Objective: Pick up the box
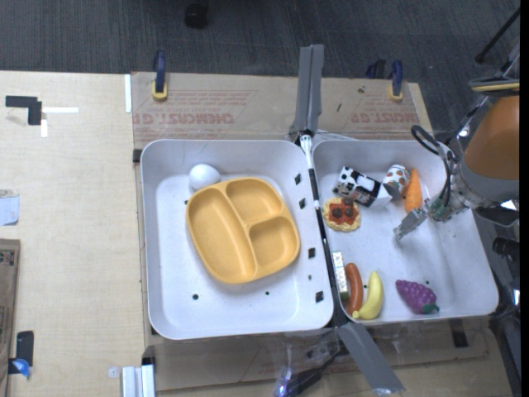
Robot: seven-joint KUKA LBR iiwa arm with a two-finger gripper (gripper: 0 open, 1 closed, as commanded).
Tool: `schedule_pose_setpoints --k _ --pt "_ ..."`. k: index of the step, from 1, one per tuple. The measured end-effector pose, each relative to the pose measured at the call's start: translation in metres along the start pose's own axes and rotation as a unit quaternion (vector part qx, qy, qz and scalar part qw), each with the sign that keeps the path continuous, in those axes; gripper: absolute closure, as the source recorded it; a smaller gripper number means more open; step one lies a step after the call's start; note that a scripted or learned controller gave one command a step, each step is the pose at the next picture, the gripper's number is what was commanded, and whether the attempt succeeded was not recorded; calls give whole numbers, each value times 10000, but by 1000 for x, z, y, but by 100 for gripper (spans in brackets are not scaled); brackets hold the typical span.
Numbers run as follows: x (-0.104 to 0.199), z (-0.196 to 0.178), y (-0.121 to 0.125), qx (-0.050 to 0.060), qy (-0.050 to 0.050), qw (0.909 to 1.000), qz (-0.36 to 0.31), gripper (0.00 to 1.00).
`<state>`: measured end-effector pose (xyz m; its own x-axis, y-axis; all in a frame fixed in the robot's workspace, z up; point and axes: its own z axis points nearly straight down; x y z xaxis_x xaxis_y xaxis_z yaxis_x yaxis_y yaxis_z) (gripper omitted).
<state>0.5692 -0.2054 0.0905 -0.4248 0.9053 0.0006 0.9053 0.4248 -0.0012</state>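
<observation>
The box [357,185] is small, black and white, and lies near the back left of the right bin [463,263]. The grey arm comes in from the right, with its orange band [496,139] above the bin's right wall. My gripper [411,222] hangs low over the middle of the right bin, to the right of the box and a little nearer the front. It stands apart from the box. An orange carrot [412,190] lies between them, just behind the gripper.
Around the box lie a toy pizza [342,214] and a white-orange item [396,176]. A hot dog [353,286], a banana [373,294] and purple grapes [416,295] sit at the front. The left bin [165,304] holds a yellow divided plate [243,227] and a white egg [203,174].
</observation>
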Motion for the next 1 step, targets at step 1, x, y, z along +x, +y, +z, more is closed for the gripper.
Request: schedule_pose_setpoints --k 1 --pt "52 -15 -76 6 8 9975 701 0"
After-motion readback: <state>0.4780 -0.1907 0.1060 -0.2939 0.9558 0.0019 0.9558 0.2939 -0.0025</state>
